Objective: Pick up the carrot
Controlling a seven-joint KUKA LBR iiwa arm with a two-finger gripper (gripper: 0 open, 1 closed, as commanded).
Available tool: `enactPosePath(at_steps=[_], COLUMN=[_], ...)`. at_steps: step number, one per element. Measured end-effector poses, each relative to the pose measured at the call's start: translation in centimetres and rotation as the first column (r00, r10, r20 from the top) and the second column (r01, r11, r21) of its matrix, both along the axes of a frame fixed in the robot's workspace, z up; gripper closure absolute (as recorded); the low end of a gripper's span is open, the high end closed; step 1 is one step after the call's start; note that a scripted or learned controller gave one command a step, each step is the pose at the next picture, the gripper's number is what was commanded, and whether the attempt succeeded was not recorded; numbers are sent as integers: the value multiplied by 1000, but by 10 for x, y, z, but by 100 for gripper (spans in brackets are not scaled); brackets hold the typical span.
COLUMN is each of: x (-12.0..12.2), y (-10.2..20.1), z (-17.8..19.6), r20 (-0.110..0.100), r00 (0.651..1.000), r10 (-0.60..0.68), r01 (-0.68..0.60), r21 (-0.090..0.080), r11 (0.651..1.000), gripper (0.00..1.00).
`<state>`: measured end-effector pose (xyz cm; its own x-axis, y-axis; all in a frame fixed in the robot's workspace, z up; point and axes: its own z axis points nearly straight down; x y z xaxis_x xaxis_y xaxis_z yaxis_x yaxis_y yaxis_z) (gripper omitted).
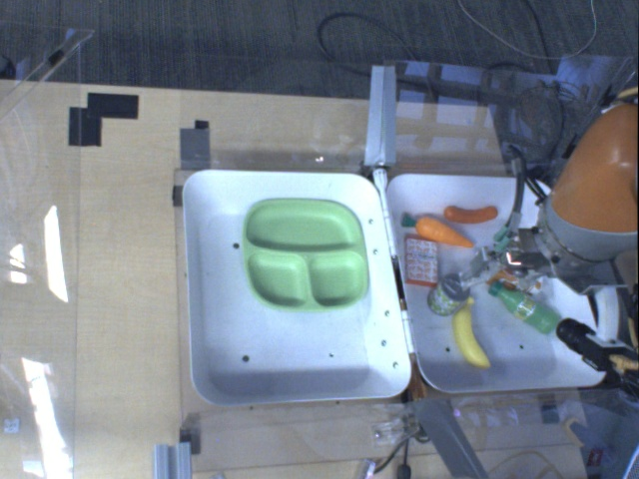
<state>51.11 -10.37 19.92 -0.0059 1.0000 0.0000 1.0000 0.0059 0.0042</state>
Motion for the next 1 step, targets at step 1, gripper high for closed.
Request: enactPosePath(at_steps=[1], x=[80], y=[22], z=[-42], r20=[-1], r00=[991], r10=[-135], r01=[135], r21=[1], r11=[991], gripper=[0])
